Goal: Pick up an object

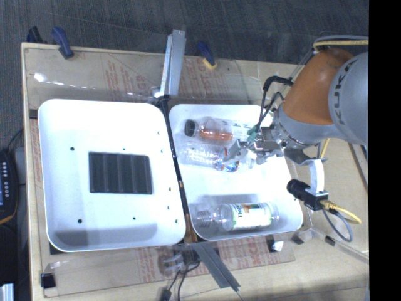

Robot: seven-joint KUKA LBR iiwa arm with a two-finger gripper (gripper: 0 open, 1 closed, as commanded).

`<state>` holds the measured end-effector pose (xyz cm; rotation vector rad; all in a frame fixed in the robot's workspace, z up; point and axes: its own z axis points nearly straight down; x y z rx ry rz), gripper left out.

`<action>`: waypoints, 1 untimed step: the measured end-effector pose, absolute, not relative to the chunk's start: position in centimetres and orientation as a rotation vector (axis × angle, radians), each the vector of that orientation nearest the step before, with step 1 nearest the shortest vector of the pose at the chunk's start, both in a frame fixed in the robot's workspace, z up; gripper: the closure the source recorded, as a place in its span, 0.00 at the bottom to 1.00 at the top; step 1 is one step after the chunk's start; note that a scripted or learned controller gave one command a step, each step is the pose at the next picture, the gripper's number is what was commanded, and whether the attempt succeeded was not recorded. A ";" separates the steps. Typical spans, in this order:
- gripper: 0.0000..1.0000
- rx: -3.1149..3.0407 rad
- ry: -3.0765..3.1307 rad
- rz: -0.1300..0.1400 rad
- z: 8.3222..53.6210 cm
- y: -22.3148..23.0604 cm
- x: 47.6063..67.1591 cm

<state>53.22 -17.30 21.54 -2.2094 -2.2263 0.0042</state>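
I see tool (247, 148) just right of crumpled clear bottle (203, 157), bottle's long axis left-right; finger state: cannot tell.

A light wooden bench (37, 86) bears two shallow white plastic bins side by side. The left white bin (62, 124) has a dark ribbed rectangular panel (120, 173) set in its floor (a few small dark holes dot the floor around it). The right white bin (276, 187) touches it along a dark seam. Two blue clamps (62, 42) (206, 52) grip the bench's far edge. A grey metal bar (172, 61) stands between the bins at the back.
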 end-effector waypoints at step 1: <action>0.00 -2.054 -2.377 0.000 14.2 -21.0 58.5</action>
